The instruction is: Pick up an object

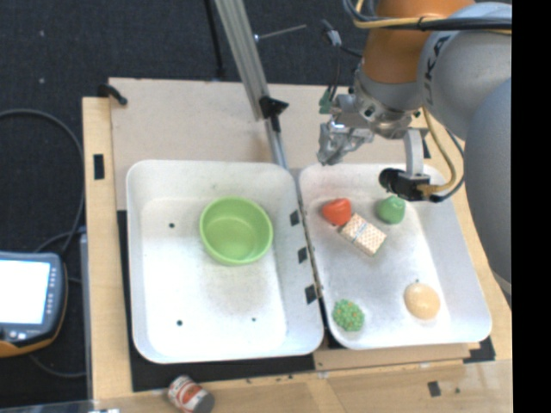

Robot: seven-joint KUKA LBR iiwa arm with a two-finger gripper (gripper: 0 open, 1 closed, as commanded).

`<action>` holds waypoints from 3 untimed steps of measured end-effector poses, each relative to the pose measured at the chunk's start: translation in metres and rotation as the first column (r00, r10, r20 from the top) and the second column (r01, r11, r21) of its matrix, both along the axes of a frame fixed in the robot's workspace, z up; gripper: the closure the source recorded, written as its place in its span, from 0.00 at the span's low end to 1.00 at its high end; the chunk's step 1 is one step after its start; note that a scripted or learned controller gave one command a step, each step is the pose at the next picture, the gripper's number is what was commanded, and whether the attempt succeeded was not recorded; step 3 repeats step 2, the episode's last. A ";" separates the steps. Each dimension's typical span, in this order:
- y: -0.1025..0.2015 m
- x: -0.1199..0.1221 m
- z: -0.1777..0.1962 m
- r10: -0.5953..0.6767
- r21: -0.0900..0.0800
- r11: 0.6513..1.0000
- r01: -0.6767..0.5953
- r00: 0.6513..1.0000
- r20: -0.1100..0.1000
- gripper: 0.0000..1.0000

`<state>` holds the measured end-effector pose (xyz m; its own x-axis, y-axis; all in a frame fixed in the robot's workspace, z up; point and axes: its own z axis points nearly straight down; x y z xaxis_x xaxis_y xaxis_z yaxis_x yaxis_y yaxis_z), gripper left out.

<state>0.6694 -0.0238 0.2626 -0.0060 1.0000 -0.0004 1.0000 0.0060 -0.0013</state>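
Observation:
My gripper [331, 153] hangs above the back left corner of the right bin [456, 317], with nothing between its fingers. Just in front of it lies a red-orange object [337, 210], touching a beige speckled block [363, 234]. A small green round object [391, 209] sits to the right of them. Near the front of the same bin are a green bumpy ball [349, 315] and a pale orange egg-shaped object [422, 300]. All of these lie apart from the gripper.
The left bin [155, 317] holds a light green bowl [236, 230]. A metal pole [250, 58] slants up behind the bins. A small can [189, 394] lies on the bench in front. A pendant with a screen [26, 304] sits at the far left.

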 end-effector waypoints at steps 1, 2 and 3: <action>0.044 -0.004 -0.014 -0.001 0.000 1.000 0.001 1.000 0.000 1.00; 0.093 0.001 -0.024 0.000 0.000 1.000 0.000 1.000 0.003 1.00; 0.093 0.001 -0.024 0.000 0.000 1.000 0.000 1.000 0.003 1.00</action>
